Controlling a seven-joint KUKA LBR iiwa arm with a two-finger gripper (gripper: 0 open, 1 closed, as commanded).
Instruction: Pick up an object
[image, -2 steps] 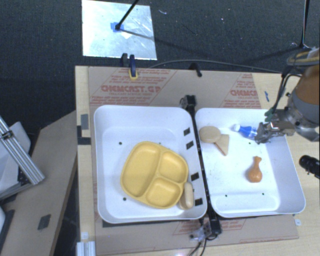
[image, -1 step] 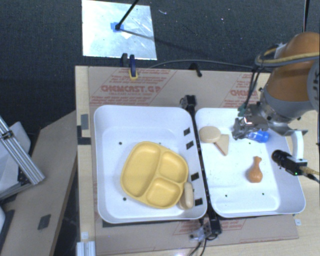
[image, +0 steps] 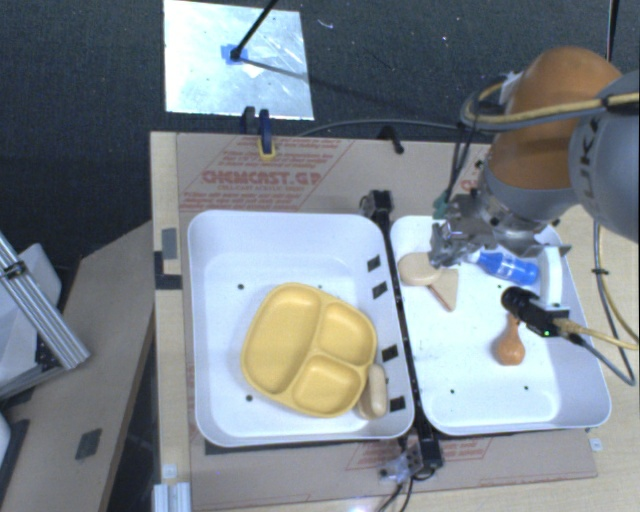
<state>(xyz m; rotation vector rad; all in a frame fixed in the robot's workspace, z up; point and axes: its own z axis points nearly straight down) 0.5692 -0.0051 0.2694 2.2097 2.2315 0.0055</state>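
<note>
Gripper (image: 447, 248) hangs low in the right bin (image: 520, 405), just over a tan wedge (image: 432, 277); I cannot tell its opening. Nothing looks lifted yet. Blue bottle (image: 508, 266) and brown pear (image: 509, 345) lie nearby, so the grasp remains.

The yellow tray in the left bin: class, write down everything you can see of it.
The yellow tray is a rounded, shallow plate that looks like plastic, moulded into three compartments: one large on its left, two smaller on its right. It lies flat and right way up on the floor of the left bin, turned askew to the walls. A small beige object rests against its lower right edge.
</note>
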